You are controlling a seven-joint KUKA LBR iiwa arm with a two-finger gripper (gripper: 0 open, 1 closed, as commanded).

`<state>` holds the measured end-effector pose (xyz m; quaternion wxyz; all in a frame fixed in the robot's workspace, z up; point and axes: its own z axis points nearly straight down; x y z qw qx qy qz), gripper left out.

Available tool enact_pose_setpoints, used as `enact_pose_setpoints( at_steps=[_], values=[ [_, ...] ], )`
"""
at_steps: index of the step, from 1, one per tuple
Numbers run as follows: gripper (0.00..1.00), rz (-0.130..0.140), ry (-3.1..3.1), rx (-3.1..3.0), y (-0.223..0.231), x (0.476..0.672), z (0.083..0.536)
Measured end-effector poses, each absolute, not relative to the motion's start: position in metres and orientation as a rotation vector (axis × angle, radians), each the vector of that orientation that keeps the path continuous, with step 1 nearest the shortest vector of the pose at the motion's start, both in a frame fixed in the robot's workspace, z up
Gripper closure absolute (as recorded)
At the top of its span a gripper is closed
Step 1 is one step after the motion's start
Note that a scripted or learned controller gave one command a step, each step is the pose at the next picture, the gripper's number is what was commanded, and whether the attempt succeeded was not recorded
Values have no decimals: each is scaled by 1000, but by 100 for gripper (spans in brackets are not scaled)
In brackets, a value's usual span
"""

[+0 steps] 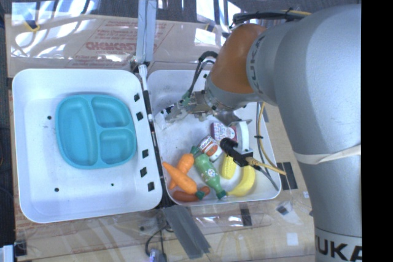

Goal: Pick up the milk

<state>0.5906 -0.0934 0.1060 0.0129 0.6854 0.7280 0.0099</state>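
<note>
From above: the arm (295,70) reaches into the right bin (164,86), with the end effector (184,106) low near its back wall. Spread or pressed together, I cannot tell. The milk (209,148) lies in that bin, touching the green bottle (210,176), with the carrot (180,172) and banana (245,181) near. The left bin (37,193) holds a blue tray (95,131).

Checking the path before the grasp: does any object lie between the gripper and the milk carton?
Nothing visible does. The gripper hangs over bare floor of the right white bin, up-left of the white and red milk carton. A small red-labelled jar and a yellow banana crowd its lower side only.
</note>
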Motion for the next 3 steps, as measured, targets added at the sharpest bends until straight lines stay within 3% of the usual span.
enact_pose_setpoints(
  at_steps=[1, 2, 3],
  values=[
    [0, 16, 2483, 1898, -96, 617, 105],
    [100, 7, 2457, 1892, -109, 621, 120],
    [0, 14, 2466, 1889, -104, 621, 119]
  ],
)
